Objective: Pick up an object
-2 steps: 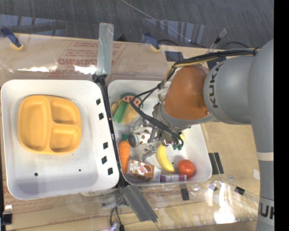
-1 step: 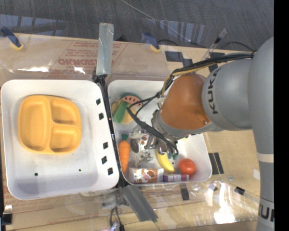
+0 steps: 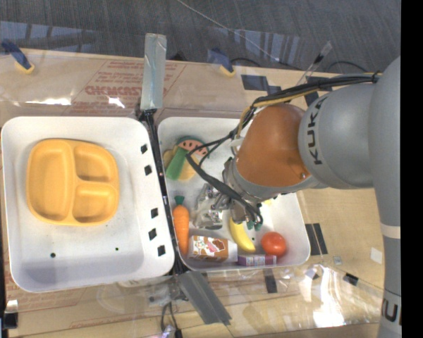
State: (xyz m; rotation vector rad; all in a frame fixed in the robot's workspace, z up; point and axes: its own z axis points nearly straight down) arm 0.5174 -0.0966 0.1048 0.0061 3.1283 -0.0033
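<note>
Down in the right bin [image 3: 296, 210], gripper [image 3: 210, 210] among the toy food, just beside the carrot [image 3: 181, 221] and banana [image 3: 241, 235]. Open or shut: cannot tell. Nothing visibly held. Close by: tomato [image 3: 273, 243], small printed box [image 3: 211, 247], green piece [image 3: 176, 162] near the far wall. Over in the left bin [image 3: 14, 189], yellow divided plate [image 3: 72, 182], well apart from the arm.
</note>
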